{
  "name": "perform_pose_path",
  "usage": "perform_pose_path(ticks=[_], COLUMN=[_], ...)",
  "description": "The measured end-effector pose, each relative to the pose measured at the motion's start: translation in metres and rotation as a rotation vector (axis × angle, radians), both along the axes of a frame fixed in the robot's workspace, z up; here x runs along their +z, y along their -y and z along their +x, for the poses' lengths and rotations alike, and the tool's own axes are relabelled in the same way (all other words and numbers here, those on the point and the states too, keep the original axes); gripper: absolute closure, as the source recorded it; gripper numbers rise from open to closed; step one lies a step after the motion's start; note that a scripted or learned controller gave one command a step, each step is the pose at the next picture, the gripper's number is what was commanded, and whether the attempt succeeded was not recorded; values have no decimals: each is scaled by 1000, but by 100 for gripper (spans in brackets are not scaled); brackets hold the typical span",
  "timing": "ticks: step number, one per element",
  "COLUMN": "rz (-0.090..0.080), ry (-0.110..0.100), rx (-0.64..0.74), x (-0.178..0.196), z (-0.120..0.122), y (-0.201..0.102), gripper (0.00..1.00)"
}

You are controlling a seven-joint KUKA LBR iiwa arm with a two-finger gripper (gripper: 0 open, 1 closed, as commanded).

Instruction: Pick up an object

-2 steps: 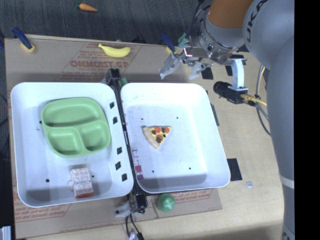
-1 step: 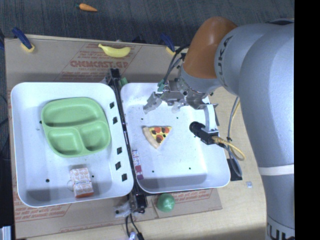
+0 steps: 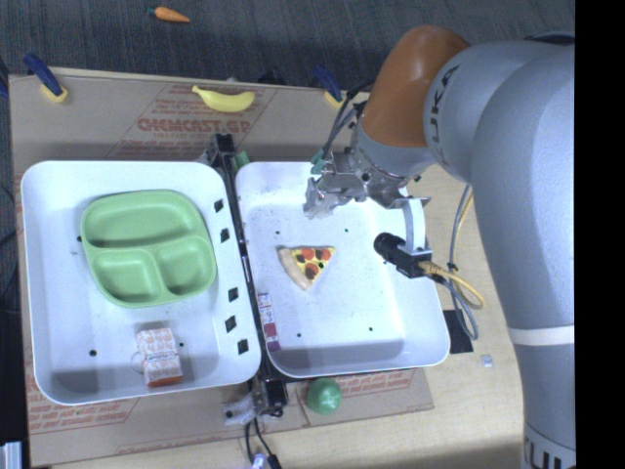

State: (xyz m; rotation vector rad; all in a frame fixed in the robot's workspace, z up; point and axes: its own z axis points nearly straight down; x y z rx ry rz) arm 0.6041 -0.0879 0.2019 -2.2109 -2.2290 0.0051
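Observation:
A toy pizza slice [image 3: 308, 263] lies flat near the middle of the right white bin [image 3: 391, 345]. My gripper [image 3: 326, 199] hangs over the far part of that bin, a short way beyond the slice and apart from it. The grey arm with its orange band [image 3: 415, 81] comes in from the right above it. In the left white bin [image 3: 44, 262] sit a green divided tray [image 3: 146, 245] and a small wrapped packet [image 3: 158, 354] near the front.
A yellow toy banana [image 3: 225, 97] rests on the cardboard behind the bins. A green ball [image 3: 324, 396] sits on the bench in front of the right bin. A black camera unit with a yellow cable [image 3: 405, 255] hangs beside the gripper. An orange toy carrot [image 3: 172, 14] lies on the floor.

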Motion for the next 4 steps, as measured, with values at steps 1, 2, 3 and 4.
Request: perform_pose_path(ticks=[1,2,3,4], rz=[0,0,0,-1], ry=[0,0,-1,0], rx=[-3,-3,-1,-3], x=[21,21,31,3], z=[-85,-85,-84,-87], y=[-22,-22,-22,69], gripper=[100,0,100,100])
